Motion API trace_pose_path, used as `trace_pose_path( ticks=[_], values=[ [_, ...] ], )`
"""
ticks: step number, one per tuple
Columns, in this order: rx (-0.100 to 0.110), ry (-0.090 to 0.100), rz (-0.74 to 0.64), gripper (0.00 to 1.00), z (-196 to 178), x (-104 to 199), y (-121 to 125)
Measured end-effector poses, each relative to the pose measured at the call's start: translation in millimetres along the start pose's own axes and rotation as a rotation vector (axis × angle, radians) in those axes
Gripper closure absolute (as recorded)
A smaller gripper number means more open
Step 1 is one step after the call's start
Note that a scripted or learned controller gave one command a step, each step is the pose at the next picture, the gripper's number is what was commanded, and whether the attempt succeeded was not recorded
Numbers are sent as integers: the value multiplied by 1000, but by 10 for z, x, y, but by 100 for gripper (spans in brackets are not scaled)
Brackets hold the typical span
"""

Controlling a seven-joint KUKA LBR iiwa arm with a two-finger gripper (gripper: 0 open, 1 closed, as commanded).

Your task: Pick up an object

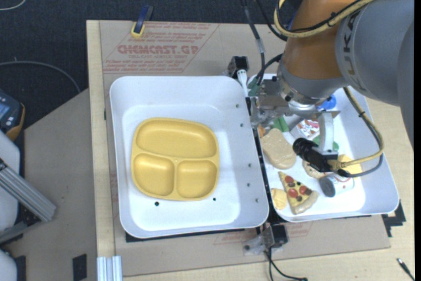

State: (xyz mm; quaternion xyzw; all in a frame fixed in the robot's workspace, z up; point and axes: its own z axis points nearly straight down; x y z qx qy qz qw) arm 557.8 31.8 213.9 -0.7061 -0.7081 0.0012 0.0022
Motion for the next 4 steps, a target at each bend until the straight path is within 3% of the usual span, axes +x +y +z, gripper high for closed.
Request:
trace_pose_path(
  ticks=[2, 3, 4],
  values=[
    [-9, -2, 3, 100, -187, -58, 69],
    [0, -1, 4, 100, 2, -34, -8],
    [-5, -1, 2, 100, -26, 41, -1]
  ],
)
